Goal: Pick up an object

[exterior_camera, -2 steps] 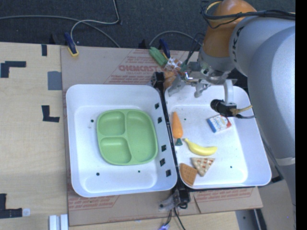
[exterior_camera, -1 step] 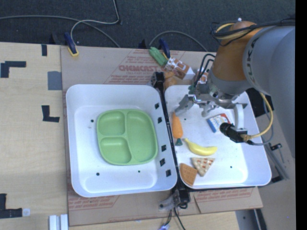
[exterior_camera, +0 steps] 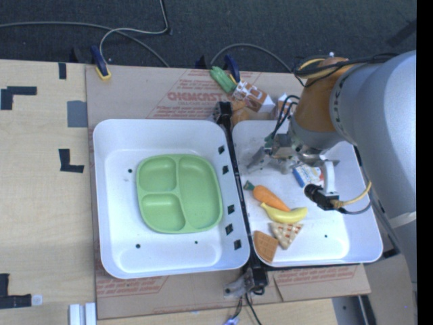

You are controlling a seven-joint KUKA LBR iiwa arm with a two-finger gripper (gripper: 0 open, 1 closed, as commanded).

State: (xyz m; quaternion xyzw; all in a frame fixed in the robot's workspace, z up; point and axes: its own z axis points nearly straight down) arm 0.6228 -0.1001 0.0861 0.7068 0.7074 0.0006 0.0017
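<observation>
- The grey arm (exterior_camera: 379, 107) with its orange band (exterior_camera: 318, 103) reached in from the right and hung over the upper part of the right bin (exterior_camera: 358, 249).
- The gripper (exterior_camera: 274, 156) sat low over the bin's upper-left area, its metal fingers (exterior_camera: 259, 158) pointing left toward the divider between the 2 bins.
- The fingers appeared spread apart, with nothing visible between them.
- A toy carrot (exterior_camera: 269, 197) lay just below the gripper, apart from it, angled down to the right.
- A yellow banana (exterior_camera: 285, 214) lay touching the carrot's lower end.
- A waffle-patterned wedge (exterior_camera: 287, 233) sat just beneath the banana, and a round brown cookie-like piece (exterior_camera: 264, 246) lay beside it near the bin's lower-left corner.
- A small blue and white item (exterior_camera: 306, 175) lay under the wrist, partly hidden by it; what it was could not be told.
- The left bin (exterior_camera: 115, 249) held a green divided plate (exterior_camera: 180, 193) with 3 compartments, lying flat in the middle.
- A green item (exterior_camera: 223, 80) and a small brown and white box (exterior_camera: 252, 99) sat on the cardboard (exterior_camera: 149, 93) above the bins, outside both.
- Cables (exterior_camera: 135, 29) ran across the dark floor beyond the tabletop (exterior_camera: 40, 202).
</observation>
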